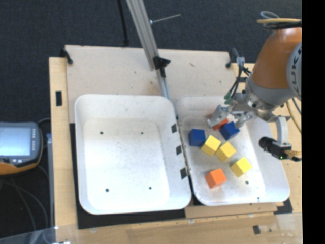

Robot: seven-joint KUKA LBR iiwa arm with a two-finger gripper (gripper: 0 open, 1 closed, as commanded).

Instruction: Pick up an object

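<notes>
- Nearest the camera ran the front edge of the pale wooden worktop [152,233], flat and matt, with a dark mat showing beneath the bins.
- At the far left, off the worktop, sat a small grey handheld screen unit [18,144] with an orange underside.
- Next came the left bin [81,136], a shallow white tray with rounded corners and a lightly speckled, scuffed floor.
- Behind it, a ribbed aluminium rail [142,27] slanted down to a black clamp near the seam between the bins.
- To the right lay the right bin [274,187], of the same white moulded kind, holding the cubes, which looked hard and smooth.
- Left to right inside it: a blue cube [197,137]; an orange cube [216,177] nearer the front; two yellow cubes touching, one [210,145] and the other [226,151]; a second blue cube [230,130]; and a third yellow cube [241,166] standing apart.
- The metal pincer [219,119] hung low over the back of the cluster, just beside the second blue cube, with a sliver of orange-red showing below it.
- Whether the pincer was open or closed could not be told, and no cube was visibly held.
- Judging by that, the pick looked unfinished: every cube visible rested on the bin floor, so grasp and lift remained.
- At the far right rose the arm's rounded orange band [278,55] above its grey wrist.
</notes>
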